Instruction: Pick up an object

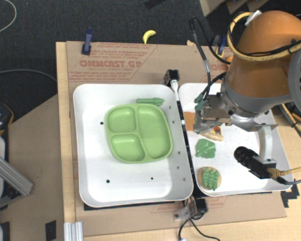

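**You are looking at the grey-and-orange arm (263, 59) reaching over the right bin (228, 147).**
The left bin (90, 134) is carrying a green divided plate (139, 133), with a small green pod-like piece (150, 102) lying at its far rim. The gripper (210, 120) is hovering over a pale piece (214, 133) by the right bin's left wall, and you cannot tell how wide it is standing. Crowding it are a green leaf toy (205, 148) just in front, a round tan-and-green toy (209, 178) nearer the front rim, and an orange-brown piece (189, 120) just beside.
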### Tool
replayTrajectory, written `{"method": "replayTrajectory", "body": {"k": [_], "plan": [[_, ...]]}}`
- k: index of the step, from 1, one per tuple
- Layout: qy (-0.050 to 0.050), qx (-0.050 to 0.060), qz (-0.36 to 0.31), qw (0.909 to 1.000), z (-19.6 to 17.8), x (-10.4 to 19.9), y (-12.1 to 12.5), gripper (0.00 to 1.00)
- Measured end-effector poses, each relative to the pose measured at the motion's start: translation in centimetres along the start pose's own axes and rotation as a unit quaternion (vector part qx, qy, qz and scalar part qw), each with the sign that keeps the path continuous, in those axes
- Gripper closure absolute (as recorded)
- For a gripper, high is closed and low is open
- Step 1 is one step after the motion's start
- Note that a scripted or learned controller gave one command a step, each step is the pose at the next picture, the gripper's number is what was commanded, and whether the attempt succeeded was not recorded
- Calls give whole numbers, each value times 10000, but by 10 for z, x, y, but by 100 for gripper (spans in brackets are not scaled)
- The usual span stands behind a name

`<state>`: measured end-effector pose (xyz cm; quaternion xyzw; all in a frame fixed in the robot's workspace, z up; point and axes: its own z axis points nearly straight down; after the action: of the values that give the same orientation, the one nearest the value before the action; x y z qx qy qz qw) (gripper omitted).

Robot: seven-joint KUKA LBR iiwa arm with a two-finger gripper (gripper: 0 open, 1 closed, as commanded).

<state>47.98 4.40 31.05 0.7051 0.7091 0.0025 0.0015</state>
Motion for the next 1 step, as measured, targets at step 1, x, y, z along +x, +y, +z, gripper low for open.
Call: {"method": "replayTrajectory", "body": {"k": [1], "plan": [[1,36,-10,10000,13,70,-1,100]]}}
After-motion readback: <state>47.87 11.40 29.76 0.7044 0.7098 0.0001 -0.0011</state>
